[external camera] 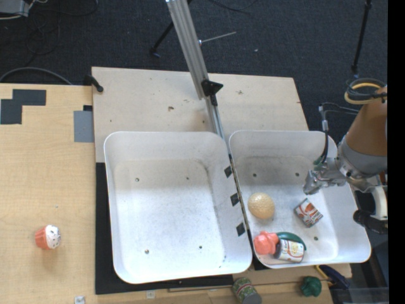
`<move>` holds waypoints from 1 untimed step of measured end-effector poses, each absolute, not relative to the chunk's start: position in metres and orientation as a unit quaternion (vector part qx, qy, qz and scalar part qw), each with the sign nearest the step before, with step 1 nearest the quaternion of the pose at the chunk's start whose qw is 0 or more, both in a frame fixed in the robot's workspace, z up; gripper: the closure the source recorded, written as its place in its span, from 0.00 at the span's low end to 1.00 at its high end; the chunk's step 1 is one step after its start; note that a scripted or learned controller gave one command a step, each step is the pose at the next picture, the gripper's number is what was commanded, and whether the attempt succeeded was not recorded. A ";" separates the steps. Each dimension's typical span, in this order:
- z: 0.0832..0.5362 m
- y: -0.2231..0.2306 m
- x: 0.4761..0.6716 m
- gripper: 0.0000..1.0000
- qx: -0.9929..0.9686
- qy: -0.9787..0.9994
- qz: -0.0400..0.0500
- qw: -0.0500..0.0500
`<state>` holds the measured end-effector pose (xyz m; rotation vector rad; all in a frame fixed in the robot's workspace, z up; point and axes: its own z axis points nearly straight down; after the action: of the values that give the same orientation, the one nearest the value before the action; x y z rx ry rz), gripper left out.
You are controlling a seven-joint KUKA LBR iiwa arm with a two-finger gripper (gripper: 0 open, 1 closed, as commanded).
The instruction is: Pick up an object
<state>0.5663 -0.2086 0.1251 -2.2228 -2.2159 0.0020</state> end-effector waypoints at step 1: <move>0.176 -0.213 0.576 1.00 -0.707 -0.707 -0.001 -0.002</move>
<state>0.5765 -0.2133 0.1758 -2.2229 -2.2246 -0.0021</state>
